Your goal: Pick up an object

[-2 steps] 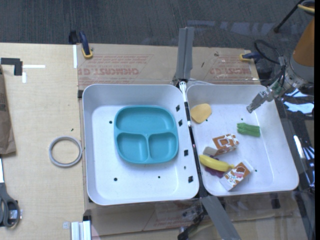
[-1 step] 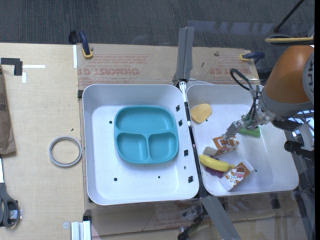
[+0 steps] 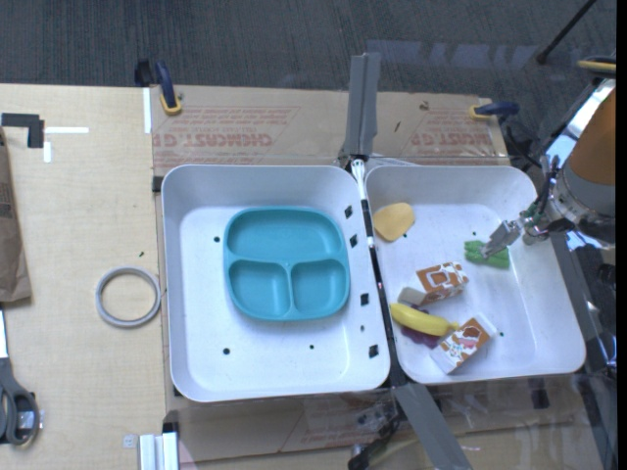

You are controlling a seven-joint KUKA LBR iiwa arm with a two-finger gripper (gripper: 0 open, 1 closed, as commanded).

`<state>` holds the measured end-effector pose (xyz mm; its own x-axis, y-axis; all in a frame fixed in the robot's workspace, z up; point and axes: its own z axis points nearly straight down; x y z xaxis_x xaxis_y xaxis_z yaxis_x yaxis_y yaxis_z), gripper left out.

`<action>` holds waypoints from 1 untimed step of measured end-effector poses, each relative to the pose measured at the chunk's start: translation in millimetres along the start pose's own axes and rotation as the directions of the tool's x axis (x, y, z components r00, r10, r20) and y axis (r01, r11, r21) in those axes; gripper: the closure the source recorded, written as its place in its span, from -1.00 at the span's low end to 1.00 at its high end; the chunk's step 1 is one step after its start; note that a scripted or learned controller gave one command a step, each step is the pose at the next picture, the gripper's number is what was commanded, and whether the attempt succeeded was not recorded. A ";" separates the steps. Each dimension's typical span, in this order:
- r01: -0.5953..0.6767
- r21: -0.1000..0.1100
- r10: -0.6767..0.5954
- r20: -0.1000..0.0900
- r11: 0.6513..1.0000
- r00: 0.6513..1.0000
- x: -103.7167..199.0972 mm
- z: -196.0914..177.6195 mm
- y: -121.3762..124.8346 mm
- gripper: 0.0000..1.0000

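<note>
Pale wooden counter (image 3: 78, 213) at left, brown cardboard (image 3: 255, 130) beneath two shallow white bins set side by side. On the bare wood: a roll of tape (image 3: 128, 296) lying flat, well apart from the bins, and scissors (image 3: 18, 414) near the lower left corner.

Left bin (image 3: 186, 292): one teal divided plate (image 3: 288, 263), three compartments, sitting flat near the middle.

Right bin (image 3: 549, 311) — several small things, loosely scattered. Near the upper left wall, a tan rounded piece (image 3: 394, 220) (possibly a chip or a potato slice; hard to say). Toward the middle, a small orange-and-white carton (image 3: 441, 281), tilted. Below it, a yellow banana (image 3: 423, 318) lying over something purple (image 3: 424, 336), and just beside these, touching the banana's right end, a second orange-and-white carton (image 3: 461, 345). Toward the upper right, a green object (image 3: 486, 254) — flat on the bin floor.

Reaching in from the right, the grey arm with its orange band (image 3: 594, 155); pincer (image 3: 506, 237) low over the bin, tips at the green object's upper edge. Spread or pressed together: cannot tell at this size. Nothing visibly pinched between the tips.
</note>
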<state>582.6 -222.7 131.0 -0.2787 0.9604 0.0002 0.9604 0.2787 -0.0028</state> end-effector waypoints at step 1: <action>0.038 -0.003 -0.038 0.001 0.999 0.999 76.6 28.6 8.3 -1.00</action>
<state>569.1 -146.8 102.4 -0.3147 0.9492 -0.0008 0.9492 0.3147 0.0001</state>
